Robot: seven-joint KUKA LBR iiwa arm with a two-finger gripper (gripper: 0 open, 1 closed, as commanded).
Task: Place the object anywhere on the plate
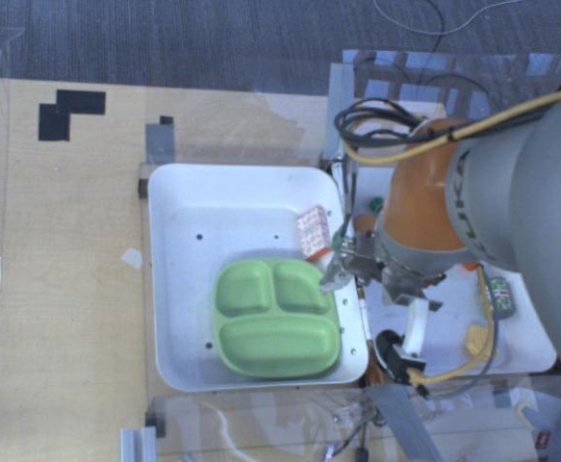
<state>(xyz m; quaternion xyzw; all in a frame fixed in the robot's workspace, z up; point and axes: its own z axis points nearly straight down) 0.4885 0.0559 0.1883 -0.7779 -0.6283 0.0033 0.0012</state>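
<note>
the arm (472, 200) blocks much of the right bin (530, 354), and the gripper (336, 275), at the green plate's (275, 318) upper right corner, is too blurred to tell if it's clenched or released. a small pink-and-white packet (312, 231) lies just above the plate in the left bin (179, 258), long axis roughly up-down. a yellow item (477, 338) sits right of the plate.
</note>
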